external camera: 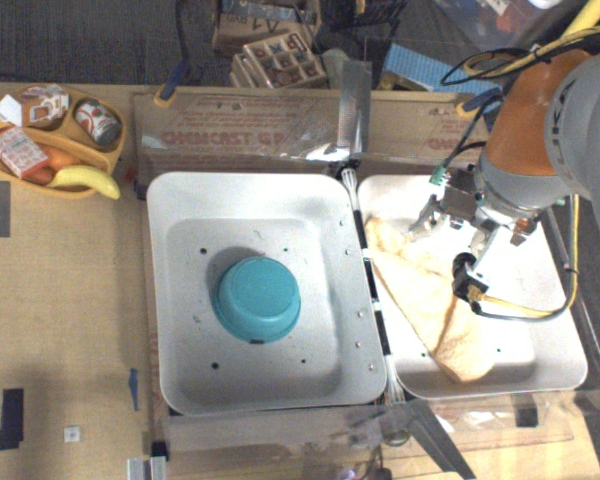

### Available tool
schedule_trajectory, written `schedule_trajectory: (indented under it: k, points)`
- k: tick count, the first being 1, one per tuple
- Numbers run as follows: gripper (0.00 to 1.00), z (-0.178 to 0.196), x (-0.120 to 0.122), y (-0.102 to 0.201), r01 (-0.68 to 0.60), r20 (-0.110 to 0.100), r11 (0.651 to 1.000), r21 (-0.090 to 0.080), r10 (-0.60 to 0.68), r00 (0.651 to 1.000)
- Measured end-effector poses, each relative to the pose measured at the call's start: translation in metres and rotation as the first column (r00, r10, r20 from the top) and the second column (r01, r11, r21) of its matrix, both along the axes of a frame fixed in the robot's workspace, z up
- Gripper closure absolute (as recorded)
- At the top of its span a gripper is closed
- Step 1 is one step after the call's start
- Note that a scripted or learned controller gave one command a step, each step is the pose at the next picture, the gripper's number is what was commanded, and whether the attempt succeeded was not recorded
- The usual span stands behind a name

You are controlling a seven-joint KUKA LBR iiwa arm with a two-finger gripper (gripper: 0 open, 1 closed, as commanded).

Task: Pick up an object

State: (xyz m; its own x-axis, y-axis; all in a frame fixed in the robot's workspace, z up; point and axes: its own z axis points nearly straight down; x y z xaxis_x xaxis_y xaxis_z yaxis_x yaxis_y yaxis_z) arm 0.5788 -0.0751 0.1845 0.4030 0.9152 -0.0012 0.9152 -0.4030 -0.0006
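cloth (435,293) lying diagonal, upper-left to lower-right

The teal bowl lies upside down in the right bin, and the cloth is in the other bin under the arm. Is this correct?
Not quite. The camera view shows the teal bowl upside down in the left bin, not the right one. The cloth lies in the right bin, under the arm, so the rest holds.
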Motion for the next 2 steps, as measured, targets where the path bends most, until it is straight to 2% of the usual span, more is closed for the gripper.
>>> schedule_trajectory:
  k: [1, 2]
  points:
    - [0.0, 0.004, -0.043, -0.06, -0.086, -0.002, 0.996, 0.002, 0.086, 0.996]
    - [0.0, -0.095, -0.064, -0.059, -0.206, 0.012, 0.979, -0.002, 0.206, 0.979]
